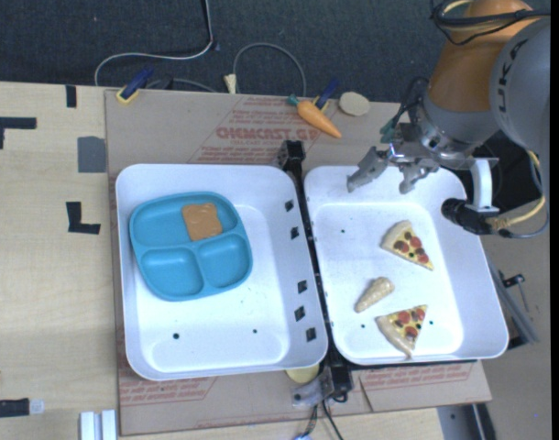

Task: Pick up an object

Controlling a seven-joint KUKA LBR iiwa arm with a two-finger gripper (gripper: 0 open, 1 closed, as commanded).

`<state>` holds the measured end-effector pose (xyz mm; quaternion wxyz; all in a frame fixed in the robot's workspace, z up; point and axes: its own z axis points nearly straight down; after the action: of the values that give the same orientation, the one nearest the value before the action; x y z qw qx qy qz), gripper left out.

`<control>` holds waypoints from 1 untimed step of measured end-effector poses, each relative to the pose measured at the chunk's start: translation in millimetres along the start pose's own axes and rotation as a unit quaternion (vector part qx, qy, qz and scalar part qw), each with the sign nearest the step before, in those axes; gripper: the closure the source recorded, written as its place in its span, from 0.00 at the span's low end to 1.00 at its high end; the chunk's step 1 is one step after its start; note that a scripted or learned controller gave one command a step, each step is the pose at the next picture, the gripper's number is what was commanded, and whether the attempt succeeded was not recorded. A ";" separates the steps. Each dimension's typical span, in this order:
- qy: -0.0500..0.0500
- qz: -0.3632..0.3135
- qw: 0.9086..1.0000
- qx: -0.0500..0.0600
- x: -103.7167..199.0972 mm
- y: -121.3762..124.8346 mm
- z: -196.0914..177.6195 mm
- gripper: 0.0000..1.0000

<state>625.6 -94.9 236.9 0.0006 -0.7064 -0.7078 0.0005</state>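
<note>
Nearest the camera, at the right bin's (353,346) front edge: a pizza slice (403,324), with a pale cone-shaped piece (374,292) just beside it to the left and behind. Second pizza slice (409,245) sits further back, apart from both.

My gripper (387,170) hovers over the back of the right bin, fingers spread apart, nothing between them. No contact with any object.

Handling, my read: all three look like toy food, so light and rigid, probably smooth plastic. Slices lie flat and thin, so there is little height to pinch; I'd close across the two straight edges near the crust end, where it's thickest. Risk is the fingers sliding off the taper toward the tip. Cone piece looks the easier pick: rounder, taller profile, grab across the wide end. Nothing here looks fragile.

Count:
- pizza slices: 2, right bin
- cone piece: 1, right bin
- blue divided plate (160,269): 1, left bin (206,346)
- tan toast-like square (202,220): 1, in the plate's back right compartment
- carrot (316,117): 1, on the cardboard behind the bins
- pale round piece (355,104): 1, near the carrot, also outside the bins

Closest target to my fingers is the back slice.
</note>
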 end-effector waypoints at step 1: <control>0.000 0.005 1.000 0.007 -72.6 -62.2 111.0 0.00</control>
<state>563.4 -167.5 126.0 0.0053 -0.7099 -0.7043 0.0055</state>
